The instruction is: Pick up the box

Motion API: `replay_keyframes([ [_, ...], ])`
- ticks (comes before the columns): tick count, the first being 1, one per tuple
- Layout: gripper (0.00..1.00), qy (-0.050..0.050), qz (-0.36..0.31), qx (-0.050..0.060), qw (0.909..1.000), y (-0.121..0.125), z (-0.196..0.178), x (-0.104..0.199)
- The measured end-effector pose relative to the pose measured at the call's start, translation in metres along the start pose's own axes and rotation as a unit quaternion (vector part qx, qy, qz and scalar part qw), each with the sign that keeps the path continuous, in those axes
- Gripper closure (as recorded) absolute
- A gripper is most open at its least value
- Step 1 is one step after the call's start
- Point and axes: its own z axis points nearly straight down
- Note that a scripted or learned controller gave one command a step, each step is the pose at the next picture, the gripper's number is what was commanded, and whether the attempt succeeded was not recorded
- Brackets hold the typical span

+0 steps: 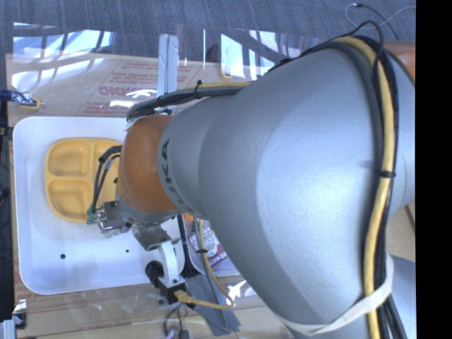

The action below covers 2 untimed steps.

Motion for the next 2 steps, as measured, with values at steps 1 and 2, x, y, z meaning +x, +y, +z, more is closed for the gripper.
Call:
replay_keyframes([
  [1,1.00,0.000,0.068,0.002,0.9977,0.016,0.018,-0.012],
  [2,1.00,0.000,-0.082,-0.003,0.9966,0.015,-0.051,-0.047],
])
